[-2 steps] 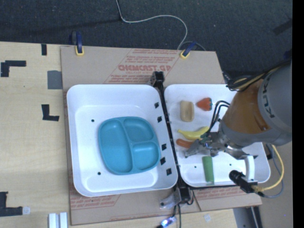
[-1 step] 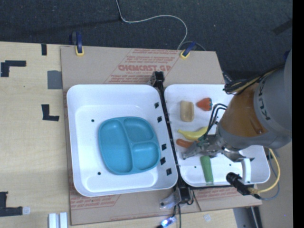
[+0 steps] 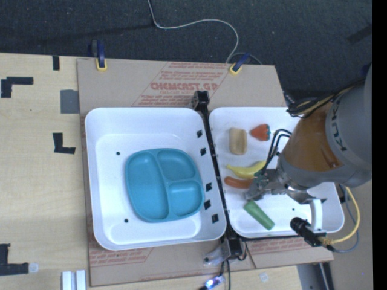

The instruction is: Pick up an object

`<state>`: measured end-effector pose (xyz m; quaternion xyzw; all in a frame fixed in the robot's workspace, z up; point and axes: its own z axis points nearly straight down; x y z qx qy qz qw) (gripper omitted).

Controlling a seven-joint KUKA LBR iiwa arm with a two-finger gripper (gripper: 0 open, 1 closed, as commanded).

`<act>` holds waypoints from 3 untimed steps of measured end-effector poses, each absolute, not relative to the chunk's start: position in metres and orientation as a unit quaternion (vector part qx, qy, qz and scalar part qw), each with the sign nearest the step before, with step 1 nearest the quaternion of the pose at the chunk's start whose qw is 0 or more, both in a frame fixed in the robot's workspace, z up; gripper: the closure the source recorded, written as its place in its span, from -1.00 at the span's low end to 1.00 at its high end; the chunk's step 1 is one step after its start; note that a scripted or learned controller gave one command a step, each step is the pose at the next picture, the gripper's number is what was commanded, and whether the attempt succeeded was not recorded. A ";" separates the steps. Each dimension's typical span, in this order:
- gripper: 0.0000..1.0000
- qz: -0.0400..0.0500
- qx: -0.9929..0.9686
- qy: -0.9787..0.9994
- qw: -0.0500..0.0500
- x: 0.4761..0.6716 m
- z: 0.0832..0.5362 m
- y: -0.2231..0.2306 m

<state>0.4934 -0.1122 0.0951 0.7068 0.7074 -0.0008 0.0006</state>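
Down in the right bin (image 3: 329, 219), the gripper (image 3: 261, 186) hovers low over the toy food; whether its jaws are open cannot be told. Yellow banana (image 3: 245, 170), red sausage (image 3: 237, 182) and green piece (image 3: 259, 215) crowd beneath, likely targets. A blue divided plate (image 3: 163, 183) fills the left bin (image 3: 103, 132).

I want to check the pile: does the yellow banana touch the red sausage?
Cannot tell. In the camera view the banana lies right above the sausage; any gap is too fine to see.
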 end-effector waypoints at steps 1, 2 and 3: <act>1.00 0.001 0.707 0.708 0.001 0.496 0.137 -0.113; 1.00 0.001 0.706 0.708 0.001 0.490 0.194 -0.106; 1.00 0.000 0.707 0.708 0.000 0.491 0.203 -0.105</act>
